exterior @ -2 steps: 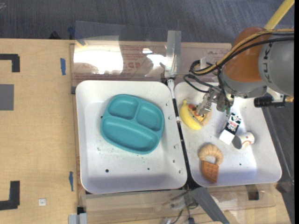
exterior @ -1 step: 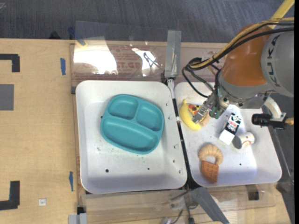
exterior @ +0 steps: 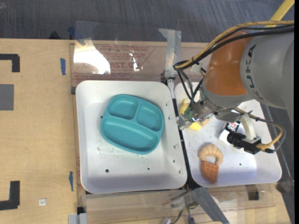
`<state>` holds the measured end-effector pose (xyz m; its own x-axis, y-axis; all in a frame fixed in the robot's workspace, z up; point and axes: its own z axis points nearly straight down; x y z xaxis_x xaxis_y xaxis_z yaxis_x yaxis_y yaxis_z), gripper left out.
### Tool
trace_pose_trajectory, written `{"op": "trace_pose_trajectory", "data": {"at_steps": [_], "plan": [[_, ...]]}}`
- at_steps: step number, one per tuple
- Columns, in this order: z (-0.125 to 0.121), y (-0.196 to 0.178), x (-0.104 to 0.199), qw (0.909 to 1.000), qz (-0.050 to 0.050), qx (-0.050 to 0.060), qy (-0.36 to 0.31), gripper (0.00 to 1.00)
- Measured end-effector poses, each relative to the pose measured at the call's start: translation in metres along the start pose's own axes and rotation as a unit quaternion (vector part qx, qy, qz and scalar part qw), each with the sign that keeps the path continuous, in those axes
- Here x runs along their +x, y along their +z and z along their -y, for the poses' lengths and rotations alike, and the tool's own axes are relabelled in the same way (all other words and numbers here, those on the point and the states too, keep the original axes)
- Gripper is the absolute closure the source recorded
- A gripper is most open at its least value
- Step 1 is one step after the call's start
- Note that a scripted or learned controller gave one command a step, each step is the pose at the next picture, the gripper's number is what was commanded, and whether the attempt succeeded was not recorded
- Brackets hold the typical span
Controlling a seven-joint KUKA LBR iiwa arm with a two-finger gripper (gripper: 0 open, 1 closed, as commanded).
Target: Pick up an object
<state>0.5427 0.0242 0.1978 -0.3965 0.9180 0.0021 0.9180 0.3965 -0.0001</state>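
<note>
The ice-cream cone toy (exterior: 210, 163) lies in my right bin (exterior: 266, 171), near its front edge, cone tip toward the front. To take it well I should come down over its middle and close across the narrow width, not along its length. My claw (exterior: 194, 118) sits at the bin's back left corner, near the divider, so the toy is well apart from it, toward the front. Whether my claw is open or closed I cannot tell. The teal divided plate (exterior: 132, 123) lies in the left bin (exterior: 88, 139).

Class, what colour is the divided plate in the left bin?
Teal plate, shown in the camera view.
</note>
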Motion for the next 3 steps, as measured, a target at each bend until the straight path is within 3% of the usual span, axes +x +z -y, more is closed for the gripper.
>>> {"op": "trace_pose_trajectory", "data": {"at_steps": [1,2,3], "plan": [[0.043,0.015,0.062,0.9524,0.0,0.003,0.305,1.0],[0.04,-0.025,0.064,0.9908,0.002,-0.002,-0.135,1.0],[0.033,0.014,0.067,0.9991,0.0,0.002,0.042,1.0]]}}
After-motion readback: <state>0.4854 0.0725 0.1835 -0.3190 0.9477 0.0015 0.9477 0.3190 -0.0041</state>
